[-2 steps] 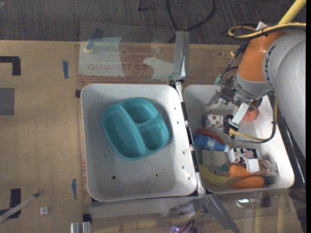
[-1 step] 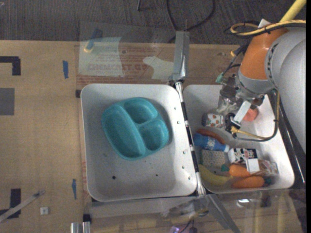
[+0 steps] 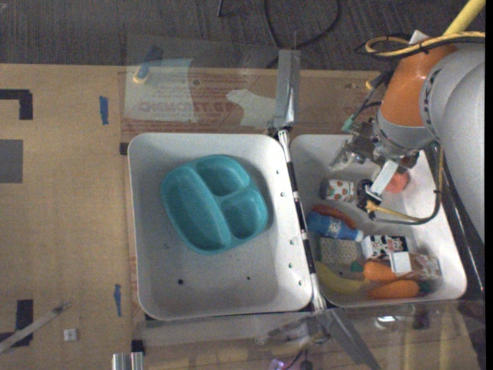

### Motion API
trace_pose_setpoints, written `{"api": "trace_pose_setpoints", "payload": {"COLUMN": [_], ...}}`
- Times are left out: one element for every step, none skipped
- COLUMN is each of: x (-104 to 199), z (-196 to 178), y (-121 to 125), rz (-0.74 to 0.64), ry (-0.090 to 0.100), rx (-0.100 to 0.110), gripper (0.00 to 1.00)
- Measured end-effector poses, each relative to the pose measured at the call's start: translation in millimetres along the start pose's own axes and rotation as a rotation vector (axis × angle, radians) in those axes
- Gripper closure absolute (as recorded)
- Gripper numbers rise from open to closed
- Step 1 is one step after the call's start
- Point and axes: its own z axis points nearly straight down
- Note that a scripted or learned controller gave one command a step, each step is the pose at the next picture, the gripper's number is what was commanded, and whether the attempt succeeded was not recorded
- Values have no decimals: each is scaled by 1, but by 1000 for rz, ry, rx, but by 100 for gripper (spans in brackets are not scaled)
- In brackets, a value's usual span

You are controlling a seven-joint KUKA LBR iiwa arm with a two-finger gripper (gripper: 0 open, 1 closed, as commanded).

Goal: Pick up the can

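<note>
My gripper (image 3: 348, 151) hangs over the right bin (image 3: 310, 154), with the can (image 3: 337, 190) at its 6 o'clock. I cannot tell whether it is open or closed.

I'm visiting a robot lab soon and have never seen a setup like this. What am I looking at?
This is one picture from a fixed camera above a bench, looking down at a slant. The grey shape with the orange band at the right is a robot arm. At its end sits a two-finger gripper, which serves as its hand. Two shallow white bins stand side by side on the bench. The left bin holds a teal divided plate. The right bin holds a jumble: a small can, a blue bottle, a banana, a carrot and more. The gripper hangs over the far part of the right bin, close to the can. The picture does not show it holding anything.
</note>
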Motion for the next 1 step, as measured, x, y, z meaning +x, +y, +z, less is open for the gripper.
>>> {"api": "trace_pose_setpoints", "payload": {"x": [-12], "z": [21], "y": [-25], "rz": [25], "ry": [-1], "rx": [1], "gripper": [0]}}
